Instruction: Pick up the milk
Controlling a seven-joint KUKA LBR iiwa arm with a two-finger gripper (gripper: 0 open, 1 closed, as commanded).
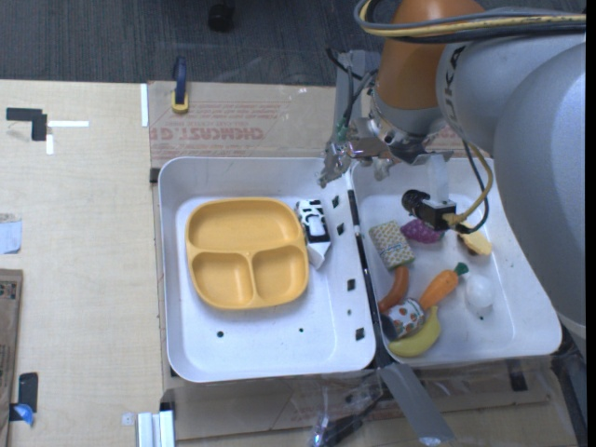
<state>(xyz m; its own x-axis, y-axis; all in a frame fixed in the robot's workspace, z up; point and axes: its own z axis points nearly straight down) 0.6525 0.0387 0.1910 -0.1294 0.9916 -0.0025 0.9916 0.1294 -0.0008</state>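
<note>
The milk (315,223), a small black-and-white carton, lies in the left bin (270,347), touching the right edge of a yellow divided plate (247,251). My gripper (337,164) hangs over the back rim where the two bins meet. It is a short way behind the milk, slightly to its right, and apart from it. The grey arm with its orange band (424,45) comes in from the upper right. Nothing shows in the gripper.
The right bin (521,333) holds several toy foods: a speckled block (391,243), a purple piece (424,233), a carrot (440,287), a banana (421,341) and a white egg (479,291). A ridge (361,277) divides the bins beside the milk.
</note>
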